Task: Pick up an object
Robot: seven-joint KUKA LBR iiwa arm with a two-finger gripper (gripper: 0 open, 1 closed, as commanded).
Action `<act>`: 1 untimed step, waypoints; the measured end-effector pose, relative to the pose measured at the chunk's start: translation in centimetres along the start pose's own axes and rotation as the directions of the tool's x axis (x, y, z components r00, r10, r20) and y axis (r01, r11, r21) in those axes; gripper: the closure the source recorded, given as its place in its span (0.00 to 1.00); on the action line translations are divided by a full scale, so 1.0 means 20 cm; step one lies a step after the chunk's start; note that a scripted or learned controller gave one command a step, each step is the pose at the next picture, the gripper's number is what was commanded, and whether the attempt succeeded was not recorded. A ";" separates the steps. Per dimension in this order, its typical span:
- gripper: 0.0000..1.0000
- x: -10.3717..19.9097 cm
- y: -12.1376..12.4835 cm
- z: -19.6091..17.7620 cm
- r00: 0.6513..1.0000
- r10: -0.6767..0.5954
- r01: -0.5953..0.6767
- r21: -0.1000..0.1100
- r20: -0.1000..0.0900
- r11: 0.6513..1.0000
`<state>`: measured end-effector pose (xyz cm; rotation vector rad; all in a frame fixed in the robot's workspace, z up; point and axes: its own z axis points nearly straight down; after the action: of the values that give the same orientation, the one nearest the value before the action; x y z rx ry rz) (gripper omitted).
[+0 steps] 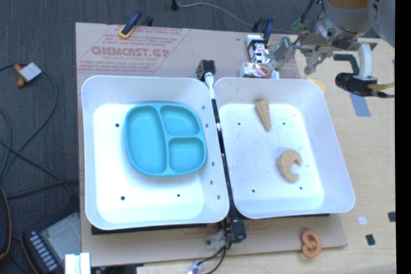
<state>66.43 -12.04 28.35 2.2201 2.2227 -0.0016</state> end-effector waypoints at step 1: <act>0.00 0.07 -0.27 0.70 1.000 0.000 0.000 0.005 -0.001 1.000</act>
<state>61.05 -10.56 14.42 2.2238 2.2253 -0.0060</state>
